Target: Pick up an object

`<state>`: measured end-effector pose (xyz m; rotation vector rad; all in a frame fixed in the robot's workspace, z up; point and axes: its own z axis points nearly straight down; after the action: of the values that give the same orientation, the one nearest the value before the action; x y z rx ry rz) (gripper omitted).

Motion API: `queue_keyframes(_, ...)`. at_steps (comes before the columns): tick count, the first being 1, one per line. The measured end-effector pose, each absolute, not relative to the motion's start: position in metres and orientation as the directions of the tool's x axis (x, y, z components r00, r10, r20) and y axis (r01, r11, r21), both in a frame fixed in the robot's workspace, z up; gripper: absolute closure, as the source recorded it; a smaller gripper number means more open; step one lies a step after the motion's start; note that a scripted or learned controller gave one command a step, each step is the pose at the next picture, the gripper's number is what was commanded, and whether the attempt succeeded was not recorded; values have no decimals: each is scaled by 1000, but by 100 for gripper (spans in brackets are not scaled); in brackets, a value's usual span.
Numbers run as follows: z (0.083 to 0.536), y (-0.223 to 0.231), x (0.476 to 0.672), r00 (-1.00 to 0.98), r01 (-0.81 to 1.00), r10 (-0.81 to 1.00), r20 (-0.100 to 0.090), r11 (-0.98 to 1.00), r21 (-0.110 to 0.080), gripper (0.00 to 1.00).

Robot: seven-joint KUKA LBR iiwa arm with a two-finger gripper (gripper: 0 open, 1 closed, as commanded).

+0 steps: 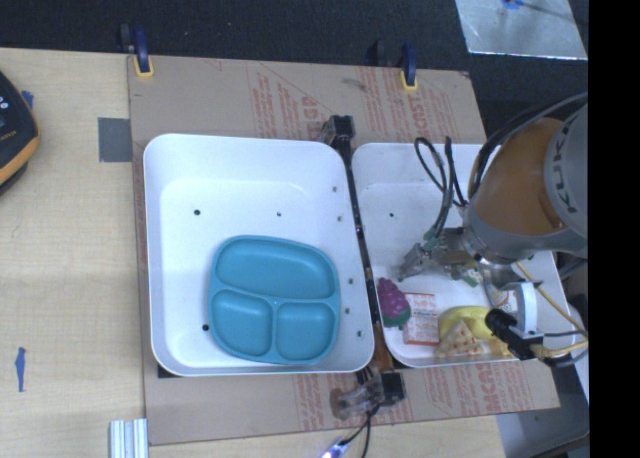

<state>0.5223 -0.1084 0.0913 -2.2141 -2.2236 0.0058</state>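
My gripper (418, 262) hangs low in the right bin (400, 186), below the orange wrist band, its metal fingers pointing left toward the bin's middle. Nothing shows between them. Just below it, near the bin's front left corner, lies a purple and green object (392, 303). Beside that sits a white packet with red print (423, 317), and a yellow, banana-like item (467, 327) rests at the front right. In the left bin (200, 176) lies a blue divided plate (273, 298) with three compartments.
A divider with screws (355, 236) separates the two bins. Black cables (440, 171) loop over the right bin's back. Brown cardboard (280, 96) lies under both bins, held by blue clamps (408, 63). A yellow-black device (15, 131) sits at the far left.
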Motion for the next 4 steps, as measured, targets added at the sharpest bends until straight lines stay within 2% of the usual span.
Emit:
queue_keyframes(1, 146, -164, 571, -3, 1000, 1000, -1, 3, -2, 0)
queue_keyframes(2, 95, -196, 544, -5, 1000, 1000, -2, 5, 4, 0)
queue_keyframes(3, 96, -172, 615, -6, 1000, 1000, -4, 6, 9, 0)
queue_keyframes(4, 96, -164, 577, -5, 1000, 1000, -6, 6, 9, 0)
